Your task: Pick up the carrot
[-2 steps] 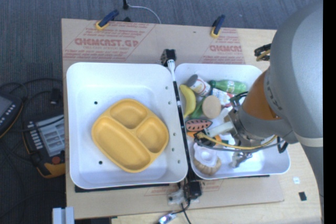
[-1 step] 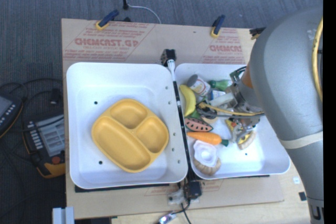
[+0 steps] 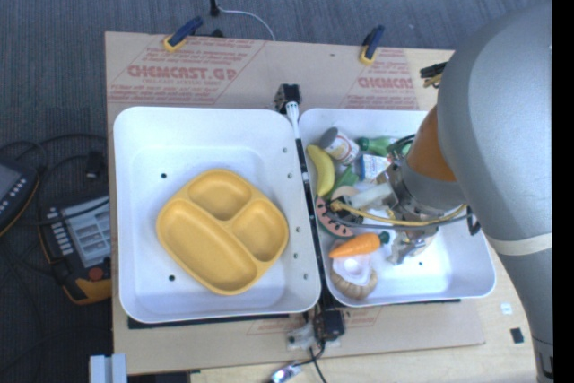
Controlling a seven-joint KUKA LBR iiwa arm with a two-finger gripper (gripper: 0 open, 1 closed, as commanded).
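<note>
White bins on bench, arm (image 3: 502,148) reaching down, pincer (image 3: 408,248) beside carrot (image 3: 355,245)

tray (image 3: 222,231) in left bin (image 3: 143,139) | carrot (image 3: 355,245), banana (image 3: 322,168) in right bin (image 3: 448,278)

yellow divided plate (image 3: 222,231) — left bin (image 3: 143,139), banana (image 3: 321,168)

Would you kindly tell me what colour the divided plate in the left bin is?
The divided plate is yellow, shown plainly in the camera view.
</note>
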